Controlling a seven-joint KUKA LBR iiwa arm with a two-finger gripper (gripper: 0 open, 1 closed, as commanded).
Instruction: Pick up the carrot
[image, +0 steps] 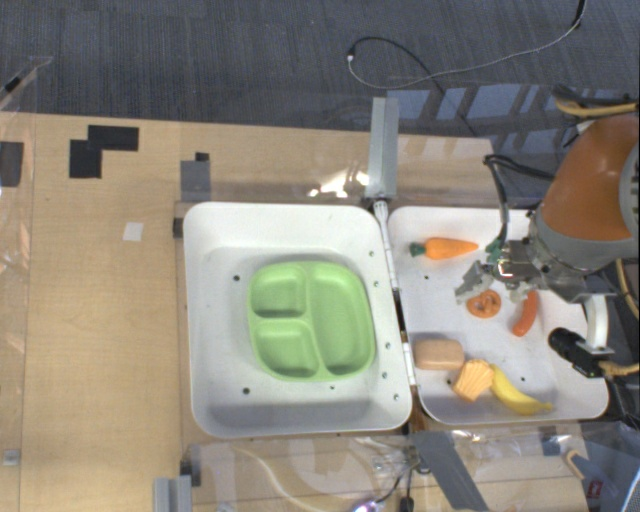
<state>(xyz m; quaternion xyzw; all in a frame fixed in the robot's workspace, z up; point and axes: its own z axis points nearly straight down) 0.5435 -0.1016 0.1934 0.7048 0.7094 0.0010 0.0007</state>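
Note:
The carrot (449, 248) is orange with a green top at its left end. It lies flat near the back of the right bin (560, 225). My gripper (490, 282) hangs over the middle of that bin, to the right of the carrot and a little nearer the front, apart from it. Its grey fingers (468, 288) stand open with nothing between them. A round orange slice (485, 304) lies just below the fingertips.
A red-orange pepper-like piece (525, 313) lies right of the slice. A tan bun (439, 353), a yellow corn piece (474, 379) and a banana (518, 396) sit along the bin's front. The left bin (215, 300) holds a green divided plate (311, 320).

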